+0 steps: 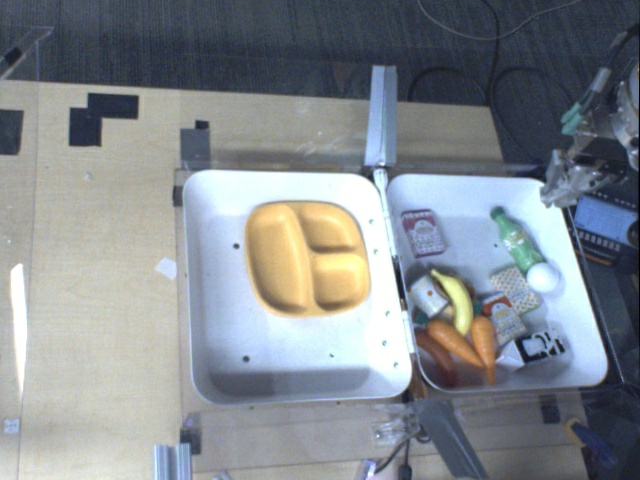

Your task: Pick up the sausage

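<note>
Sausage (447,370) lies dark red just below the carrots (462,343), partly under them. Probably light, smooth, slippery; grip across its exposed middle. Gripper (560,183) above the bottle (513,236), state unclear.

The left bin (200,298) is white and holds a yellow-orange tray (305,256). The right bin (585,353) is white too. In it, a green bottle (512,234) with a white label, a white ball (543,277), a yellow banana (457,299), two orange carrots (470,343), a dark red packet (424,233) with a pale panel, a black-and-white piece (541,346), and a small red-and-white patterned card (512,293). A dark reddish thing (447,371) lies under the carrots. The tabletop (90,298) is pale tan wood with black square marks (100,116).
</note>
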### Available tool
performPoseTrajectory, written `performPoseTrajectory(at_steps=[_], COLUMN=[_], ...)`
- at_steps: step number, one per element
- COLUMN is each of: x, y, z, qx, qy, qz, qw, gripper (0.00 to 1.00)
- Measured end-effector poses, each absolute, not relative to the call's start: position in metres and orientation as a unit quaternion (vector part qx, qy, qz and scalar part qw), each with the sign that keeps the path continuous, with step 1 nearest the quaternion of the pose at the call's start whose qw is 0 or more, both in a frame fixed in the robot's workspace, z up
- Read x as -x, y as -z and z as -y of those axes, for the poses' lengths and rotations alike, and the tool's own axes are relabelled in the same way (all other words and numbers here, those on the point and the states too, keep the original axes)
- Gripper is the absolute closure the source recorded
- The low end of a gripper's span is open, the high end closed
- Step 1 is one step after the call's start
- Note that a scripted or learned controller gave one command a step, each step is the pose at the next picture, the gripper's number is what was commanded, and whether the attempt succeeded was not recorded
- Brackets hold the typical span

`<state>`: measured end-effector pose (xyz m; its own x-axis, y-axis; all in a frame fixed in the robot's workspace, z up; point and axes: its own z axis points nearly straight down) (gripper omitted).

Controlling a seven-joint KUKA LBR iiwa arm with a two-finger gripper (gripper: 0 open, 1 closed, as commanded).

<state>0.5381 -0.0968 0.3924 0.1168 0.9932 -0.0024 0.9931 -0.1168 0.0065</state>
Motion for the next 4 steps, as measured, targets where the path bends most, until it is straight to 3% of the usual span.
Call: performPoseTrajectory(at_steps=[1, 2, 3, 4], x=[-0.538, -0.489, -0.502, -0.529], y=[-0.392, -0.277, -0.331, -0.358], z=[0.097, 0.085, 0.013, 0.037], qx=[-0.747, -0.837, -0.942, -0.918], qy=[-0.0012, 0.0002, 0.0001, 0.0003], qz=[-0.665, -0.547, -0.335, -0.397], qw=[0.003, 0.0, 0.001, 0.001], gripper=[0.0, 0.0, 0.0, 0.0])
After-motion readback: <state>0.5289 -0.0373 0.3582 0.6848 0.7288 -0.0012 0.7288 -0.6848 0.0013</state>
